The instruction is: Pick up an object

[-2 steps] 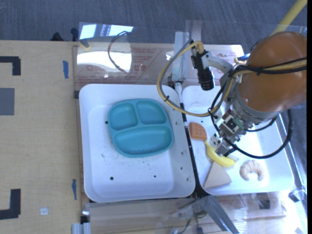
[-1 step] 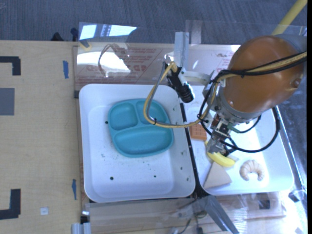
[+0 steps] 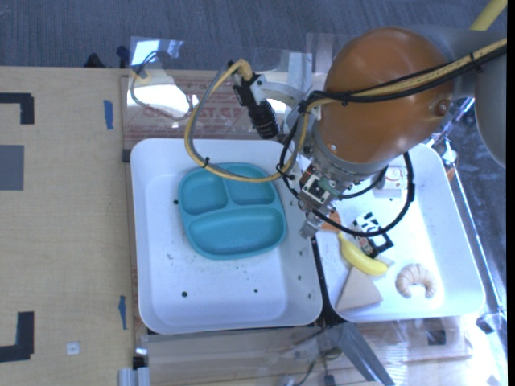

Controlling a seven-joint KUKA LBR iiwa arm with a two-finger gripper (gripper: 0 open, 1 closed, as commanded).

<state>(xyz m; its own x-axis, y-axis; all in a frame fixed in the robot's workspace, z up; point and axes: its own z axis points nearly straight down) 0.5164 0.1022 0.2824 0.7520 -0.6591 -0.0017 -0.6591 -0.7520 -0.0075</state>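
Claw (image 3: 320,207) sits low over the inner edge of the right bin (image 3: 459,240), close to the wall it shares with the left bin (image 3: 153,240); the orange wrist band (image 3: 386,87) bulks over it and hides the working end, so cannot tell whether the claw is spread, closed, or gripping anything. Nothing is visibly held. Candidate objects: a yellow banana (image 3: 362,260) just below and to the right of the claw, near it but whether touching is unclear; a tan wedge-shaped piece (image 3: 358,292) further below, touching or nearly touching the banana's end; a pale croissant-like piece (image 3: 417,280) well off to the lower right; a small black-and-white item (image 3: 372,225) just right of the claw. A teal divided plate (image 3: 232,211) lies left of the claw, across the wall in the left bin. Risks, as judged: the claw is so near the shared wall that a descent may strike the rim rather than an object. The banana is curved and smooth, likely to roll or squirt out of a closing pinch, and may push the wedge along. The yellow cable (image 3: 205,119) loops over the plate and could drag on it as the arm shifts.
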